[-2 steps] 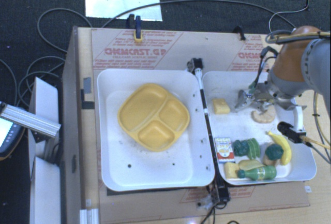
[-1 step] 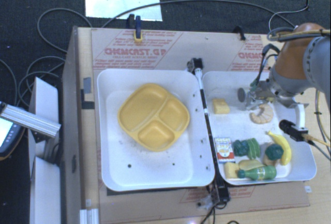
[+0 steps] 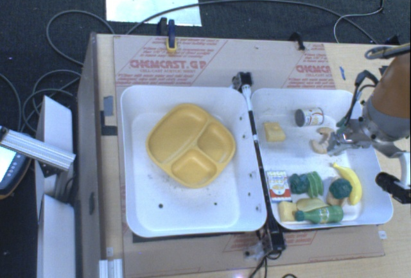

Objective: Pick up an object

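Claw (image 3: 338, 142) poised low over the right bin (image 3: 385, 209), its grip impossible to judge, beside a pale curved piece (image 3: 319, 140) as the banana (image 3: 349, 181) and other items lie unlifted, pick pending.

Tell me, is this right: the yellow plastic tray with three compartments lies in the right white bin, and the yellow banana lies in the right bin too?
One detail is wrong. The camera view shows the yellow plastic tray with three compartments in the left white bin, not the right one. The yellow banana does lie in the right white bin.
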Controlling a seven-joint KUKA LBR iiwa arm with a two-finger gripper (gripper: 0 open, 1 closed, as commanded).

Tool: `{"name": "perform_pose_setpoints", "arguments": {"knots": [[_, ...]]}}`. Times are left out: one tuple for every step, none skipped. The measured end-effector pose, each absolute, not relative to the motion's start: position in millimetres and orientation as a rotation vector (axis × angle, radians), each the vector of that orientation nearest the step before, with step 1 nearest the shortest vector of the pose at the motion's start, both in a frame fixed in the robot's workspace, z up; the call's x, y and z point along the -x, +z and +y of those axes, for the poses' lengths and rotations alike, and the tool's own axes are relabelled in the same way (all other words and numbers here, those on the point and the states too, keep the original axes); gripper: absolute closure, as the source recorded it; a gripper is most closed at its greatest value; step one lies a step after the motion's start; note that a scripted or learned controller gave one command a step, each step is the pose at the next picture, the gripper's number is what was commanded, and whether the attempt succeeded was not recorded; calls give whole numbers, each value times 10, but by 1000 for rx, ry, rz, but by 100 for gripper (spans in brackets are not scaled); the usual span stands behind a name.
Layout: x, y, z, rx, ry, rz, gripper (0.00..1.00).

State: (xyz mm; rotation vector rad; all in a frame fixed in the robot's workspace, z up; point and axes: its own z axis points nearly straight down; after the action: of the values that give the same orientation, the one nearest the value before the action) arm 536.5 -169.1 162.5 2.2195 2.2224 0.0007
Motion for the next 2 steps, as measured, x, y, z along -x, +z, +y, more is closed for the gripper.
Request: {"name": "perform_pose_setpoints", "arguments": {"knots": [[-5365, 1625, -1691, -2219, 1, 2223, 0], [-6495, 1262, -1441, -2217, 1, 2225, 0]]}}
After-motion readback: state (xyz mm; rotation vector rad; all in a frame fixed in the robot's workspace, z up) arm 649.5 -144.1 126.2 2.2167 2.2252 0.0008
